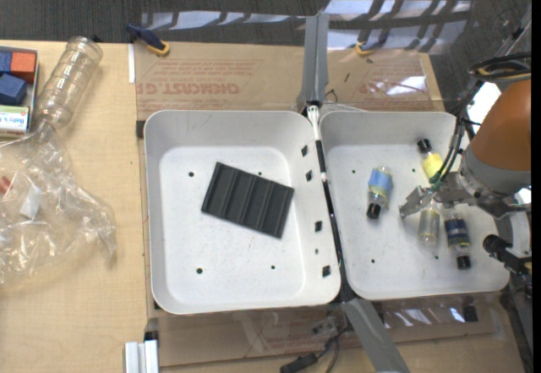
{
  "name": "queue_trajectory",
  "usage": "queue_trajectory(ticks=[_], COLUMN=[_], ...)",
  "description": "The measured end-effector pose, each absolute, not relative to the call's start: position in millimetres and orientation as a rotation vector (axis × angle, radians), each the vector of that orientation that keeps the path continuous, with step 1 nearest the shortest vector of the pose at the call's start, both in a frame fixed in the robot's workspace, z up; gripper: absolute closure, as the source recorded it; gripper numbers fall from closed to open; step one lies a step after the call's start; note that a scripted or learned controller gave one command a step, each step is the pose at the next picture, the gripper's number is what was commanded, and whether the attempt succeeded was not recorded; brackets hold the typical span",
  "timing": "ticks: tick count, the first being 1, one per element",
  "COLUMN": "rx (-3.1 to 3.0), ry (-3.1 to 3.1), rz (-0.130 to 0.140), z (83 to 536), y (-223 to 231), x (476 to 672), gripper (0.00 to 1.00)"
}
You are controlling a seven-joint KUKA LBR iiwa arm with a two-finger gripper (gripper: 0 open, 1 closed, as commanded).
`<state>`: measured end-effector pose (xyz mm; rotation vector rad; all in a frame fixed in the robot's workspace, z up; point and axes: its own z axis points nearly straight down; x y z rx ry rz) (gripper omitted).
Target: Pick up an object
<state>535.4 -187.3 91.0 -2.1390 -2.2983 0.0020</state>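
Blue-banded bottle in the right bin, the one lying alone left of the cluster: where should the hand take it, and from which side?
Probably across the blue-banded bottle's middle, at the blue band, coming straight down. It lies flat on the right bin floor, its long axis nearly up-down in the camera view, dark cap toward the near rim, so the fingers should close from its left and right. Bare floor flanks both sides; the hand sits to its right.

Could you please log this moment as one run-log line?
gripper low in right bin | beside clear bottle | grasp unconfirmed | black ribbed slab in left bin
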Motion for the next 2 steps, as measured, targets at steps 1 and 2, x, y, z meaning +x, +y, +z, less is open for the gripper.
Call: queue_trajectory(ticks=[1, 2], rx=[-2.007, -1.917], ry=[-2.419, -2.484], rz=[0.000, 0.003], z=[231, 98], y=[-176, -108], x=[528.3, 506.6], gripper=[0.00, 0.00])
